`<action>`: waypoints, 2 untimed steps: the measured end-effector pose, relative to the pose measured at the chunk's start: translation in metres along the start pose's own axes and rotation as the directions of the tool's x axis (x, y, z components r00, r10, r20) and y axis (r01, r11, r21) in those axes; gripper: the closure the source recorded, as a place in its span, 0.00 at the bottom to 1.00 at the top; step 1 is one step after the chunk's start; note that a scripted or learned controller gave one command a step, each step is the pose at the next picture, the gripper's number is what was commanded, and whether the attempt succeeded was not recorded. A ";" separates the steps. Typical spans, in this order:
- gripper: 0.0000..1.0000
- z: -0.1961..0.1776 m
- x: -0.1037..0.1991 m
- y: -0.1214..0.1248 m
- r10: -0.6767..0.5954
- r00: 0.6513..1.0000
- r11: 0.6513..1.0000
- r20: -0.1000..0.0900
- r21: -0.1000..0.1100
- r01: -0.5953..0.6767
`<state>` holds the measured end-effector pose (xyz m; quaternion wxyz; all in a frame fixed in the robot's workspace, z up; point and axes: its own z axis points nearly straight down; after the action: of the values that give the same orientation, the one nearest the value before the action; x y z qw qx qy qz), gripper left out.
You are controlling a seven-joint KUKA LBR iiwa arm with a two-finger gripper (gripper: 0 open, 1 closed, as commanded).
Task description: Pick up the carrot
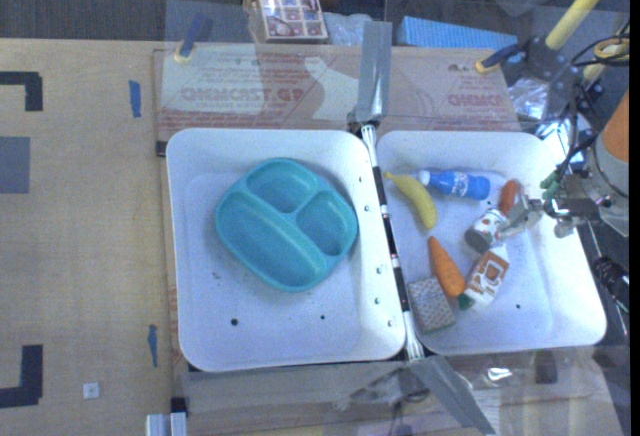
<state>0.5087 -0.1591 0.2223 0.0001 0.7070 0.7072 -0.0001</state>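
Note:
The orange carrot (446, 266) lies in the right bin (570, 314), near its middle left, pointing up and left. My gripper (524, 213) reaches in from the right edge and hangs over the bin's upper right part. It is to the right of and above the carrot, apart from it, close to a small can (485, 228) and a red-orange item (510, 194).
A yellow banana (416, 198) and a blue bottle (456, 184) lie at the back of the right bin. A white and orange carton (488, 277) and a grey speckled block (432, 304) crowd the carrot. The left bin (200, 324) holds a teal divided plate (287, 222).

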 end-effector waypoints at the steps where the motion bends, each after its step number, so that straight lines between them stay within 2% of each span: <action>1: 0.00 0.047 0.036 -0.030 0.271 0.963 0.963 -0.002 0.004 -0.271; 2: 0.00 0.124 0.060 -0.027 0.110 0.994 0.994 0.000 -0.009 -0.110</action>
<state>0.4818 -0.0992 0.0983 0.0033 0.7448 0.6672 0.0029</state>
